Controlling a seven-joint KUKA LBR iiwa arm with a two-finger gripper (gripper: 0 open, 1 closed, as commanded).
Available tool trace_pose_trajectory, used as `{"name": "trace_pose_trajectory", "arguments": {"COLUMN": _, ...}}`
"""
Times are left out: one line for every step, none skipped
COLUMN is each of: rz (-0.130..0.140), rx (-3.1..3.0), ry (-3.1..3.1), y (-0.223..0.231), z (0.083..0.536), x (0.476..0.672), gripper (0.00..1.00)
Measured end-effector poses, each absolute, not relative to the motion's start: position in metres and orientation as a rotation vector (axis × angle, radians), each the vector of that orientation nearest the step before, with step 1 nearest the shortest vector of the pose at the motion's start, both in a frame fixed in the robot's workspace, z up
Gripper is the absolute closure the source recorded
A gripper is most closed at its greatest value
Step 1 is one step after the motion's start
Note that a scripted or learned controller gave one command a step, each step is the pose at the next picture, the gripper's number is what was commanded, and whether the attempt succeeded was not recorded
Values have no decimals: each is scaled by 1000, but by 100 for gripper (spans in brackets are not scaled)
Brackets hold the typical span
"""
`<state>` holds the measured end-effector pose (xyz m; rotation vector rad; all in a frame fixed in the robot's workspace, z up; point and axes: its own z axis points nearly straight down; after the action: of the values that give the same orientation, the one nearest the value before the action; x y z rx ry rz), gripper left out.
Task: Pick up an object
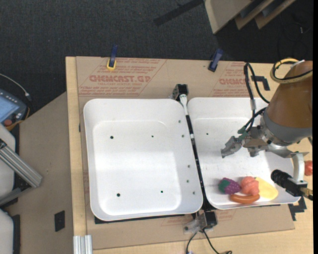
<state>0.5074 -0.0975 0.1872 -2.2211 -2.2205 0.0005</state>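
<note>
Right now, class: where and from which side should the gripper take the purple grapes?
Grip the grapes across their rounded body, coming straight down from above. Their left side is open bin floor; the orange toy and sausage crowd the right.

Purple grapes (229,185), orange-red piece (250,185), yellow piece (269,190), clustered (touching), right bin's (213,129) near edge

Dark carpet (59,30) covers the floor around a bench topped with printed cardboard (129,74). 2 blue clamps (113,53) pin its far edge. Wooden boards (248,12) lie beyond.
</note>
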Motion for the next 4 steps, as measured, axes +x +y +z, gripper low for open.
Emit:
{"name": "trace_pose_trajectory", "arguments": {"rz": -14, "rx": -2231, "ry": -2231, "y": -105, "z": 320, "x": 480, "gripper": 0}}
{"name": "trace_pose_trajectory", "arguments": {"rz": -24, "rx": -2227, "ry": -2238, "y": -49, "z": 489, "x": 481, "gripper": 0}}
{"name": "trace_pose_trajectory", "arguments": {"rz": -4, "rx": -2224, "ry": -2226, "y": -51, "z": 491, "x": 480, "gripper": 100}}
{"name": "trace_pose_trajectory", "arguments": {"rz": 12, "rx": -2210, "ry": -2221, "y": -2, "z": 391, "x": 479, "gripper": 100}}
